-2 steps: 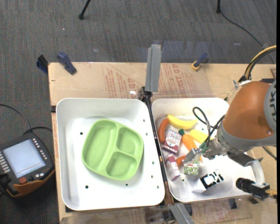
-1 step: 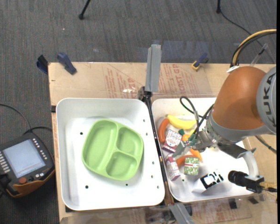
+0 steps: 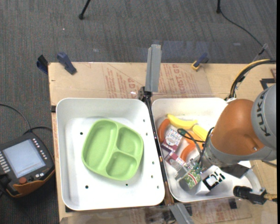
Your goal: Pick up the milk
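Down in the right bin, the jaws sit low among the clutter; whether they are released or clenched, I cannot tell. Just beyond them lies the milk, a small carton by the banana. Judged from here, nothing lifted yet; the grasp remains.

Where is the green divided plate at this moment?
The green divided plate lies in the middle of the left white bin, apart from the gripper, which is over the right bin.
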{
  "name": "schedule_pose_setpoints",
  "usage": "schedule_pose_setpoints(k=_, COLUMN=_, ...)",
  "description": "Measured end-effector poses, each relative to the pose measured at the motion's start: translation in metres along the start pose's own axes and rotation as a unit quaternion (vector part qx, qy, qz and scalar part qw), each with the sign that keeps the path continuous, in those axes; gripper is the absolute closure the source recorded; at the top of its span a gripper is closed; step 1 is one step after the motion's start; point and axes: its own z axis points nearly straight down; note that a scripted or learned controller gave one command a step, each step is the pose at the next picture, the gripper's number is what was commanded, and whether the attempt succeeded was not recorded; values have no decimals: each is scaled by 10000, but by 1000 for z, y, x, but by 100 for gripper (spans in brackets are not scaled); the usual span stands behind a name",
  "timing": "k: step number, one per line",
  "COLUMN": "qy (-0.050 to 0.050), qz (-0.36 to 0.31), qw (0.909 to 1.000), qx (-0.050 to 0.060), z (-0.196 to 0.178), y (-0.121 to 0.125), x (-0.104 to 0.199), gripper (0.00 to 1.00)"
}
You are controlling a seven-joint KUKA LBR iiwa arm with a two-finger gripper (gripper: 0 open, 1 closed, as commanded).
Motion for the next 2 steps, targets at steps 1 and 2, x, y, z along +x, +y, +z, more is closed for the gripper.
schedule_pose_setpoints(k=1, qy=-6, qz=-562, qw=9984, qx=-7, z=-16, y=-47, x=-87, gripper=0)
schedule_pose_setpoints(k=2, qy=6, qz=-542, qw=9985, qx=-8, z=-24, y=-47, x=-87, gripper=100)
